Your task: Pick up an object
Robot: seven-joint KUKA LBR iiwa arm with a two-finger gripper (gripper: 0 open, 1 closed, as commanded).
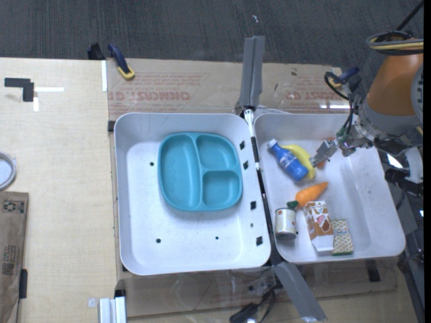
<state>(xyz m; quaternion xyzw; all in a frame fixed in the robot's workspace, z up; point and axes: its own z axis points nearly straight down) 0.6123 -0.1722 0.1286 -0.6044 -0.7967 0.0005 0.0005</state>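
Note:
The right bin holds a blue bottle lying across a yellow banana, an orange carrot, a small tin can, a white and red carton and a small green packet. My gripper hangs over the bin's upper middle, just right of the banana and above the carrot. Its fingers point left and down, with nothing visible between them. The orange-banded arm comes in from the upper right.
The left bin holds a teal divided plate. A grey post rises behind the divider between the bins. A yellow-handled clamp lies on the cardboard at the back. A tape roll sits at the far left.

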